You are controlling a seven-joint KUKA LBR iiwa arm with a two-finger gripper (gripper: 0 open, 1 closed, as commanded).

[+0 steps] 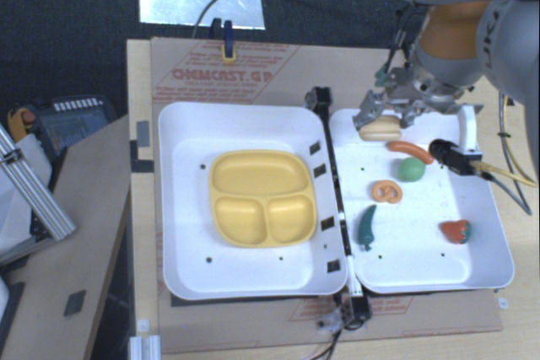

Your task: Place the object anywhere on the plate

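A yellow plate [257,196] with three compartments lies in the middle of the left bin [181,181]. In the right bin [481,265], near its far left corner, rests a pale beige bread roll [380,130]. My gripper [390,115] hangs right over the roll, open, with its grey fingers [369,111] spread to either side of the roll's far edge. The roll lies on the bin floor and part of its far side is hidden by the gripper.
Also in the right bin are an orange-red sausage [407,149], a green ball [411,169], an orange pretzel [387,192], a dark green pepper [367,226] and a red piece [455,231]. A black divider [331,173] runs between the bins.
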